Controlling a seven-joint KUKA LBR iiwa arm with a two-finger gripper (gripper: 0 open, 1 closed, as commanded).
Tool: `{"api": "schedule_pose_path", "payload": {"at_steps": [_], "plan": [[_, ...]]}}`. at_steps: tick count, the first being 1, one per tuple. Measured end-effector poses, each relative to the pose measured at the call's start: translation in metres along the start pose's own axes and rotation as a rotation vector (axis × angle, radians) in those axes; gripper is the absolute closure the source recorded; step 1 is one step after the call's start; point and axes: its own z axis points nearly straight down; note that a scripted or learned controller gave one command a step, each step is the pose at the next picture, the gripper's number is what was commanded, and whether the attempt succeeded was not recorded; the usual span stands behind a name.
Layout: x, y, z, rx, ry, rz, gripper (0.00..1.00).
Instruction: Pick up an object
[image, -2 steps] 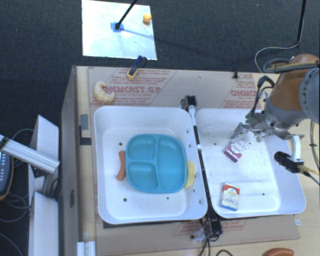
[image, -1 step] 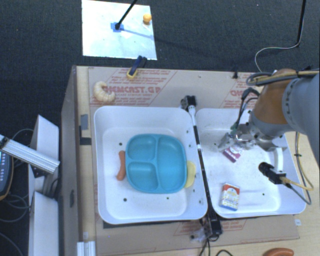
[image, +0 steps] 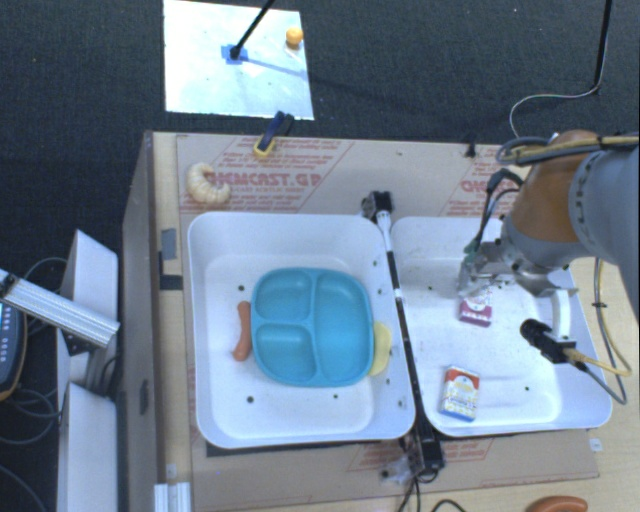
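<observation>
White plastic bins, two, side by side on a brown board (image: 300, 170) printed with red lettering.

Left bin (image: 215, 330), contents counted:
- one blue tray (image: 305, 325) with four compartments, lying near the middle;
- one orange sausage (image: 241, 331), lying just beside the tray's left edge;
- one yellow piece (image: 383, 345), partly tucked under the tray's right edge, kind not clear.

Right bin (image: 520, 400), contents counted:
- one small pink-and-white packet (image: 476, 311), upper middle of the bin, directly below the gripper;
- one small box (image: 460, 392) with white, red and blue print, near the front wall, well apart from the packet.

Divider: one black bar (image: 393, 275) runs along the seam between the two bins.

Arm: one, grey with an orange band, entering from the right over the right bin. Gripper (image: 478, 278), one, set low over the packet and touching or nearly touching its top; whether its jaws are apart or closed cannot be told, and no object can be seen between them.

On the board behind the bins: one pale ridged toy (image: 207, 184), curled, at the back left; one yellow-and-blue clip (image: 272, 134) at the back edge.

On the dark floor beyond: one white sheet (image: 235, 60), bearing one small orange ball (image: 293, 38).
</observation>
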Motion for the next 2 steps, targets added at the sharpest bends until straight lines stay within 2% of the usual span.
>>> {"api": "schedule_pose_path", "payload": {"at_steps": [1,2], "plan": [[0.000,0.000,0.000,0.000,0.000,0.000,0.00],[-0.012,-0.023,0.017,0.016,0.004,0.002,0.00]]}}
